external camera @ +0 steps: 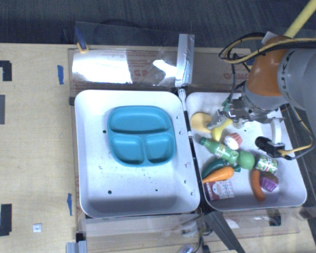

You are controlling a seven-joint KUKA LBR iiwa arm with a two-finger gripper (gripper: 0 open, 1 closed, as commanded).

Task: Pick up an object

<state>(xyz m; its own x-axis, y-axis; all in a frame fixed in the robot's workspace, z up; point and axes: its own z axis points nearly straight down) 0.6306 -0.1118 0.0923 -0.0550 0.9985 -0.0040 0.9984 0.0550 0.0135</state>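
Status: pick not yet achieved, as far as visible. Arm (284, 73) reaches in from right; end effector (226, 116) is low in the right bin (295, 188), at its upper-left area, just beside or touching a yellow item (200, 122) (banana-like). Opening of end effector: cannot tell, tip too small and cluttered; nothing seen held. Other candidates lie in the same bin: green bottle (219, 151), carrot (219, 175), red sausage-shaped item (256, 185). Left bin (89, 194) holds a blue divided tray (141, 134), nothing on it. Remaining, by my est.: secure grasp and lift.
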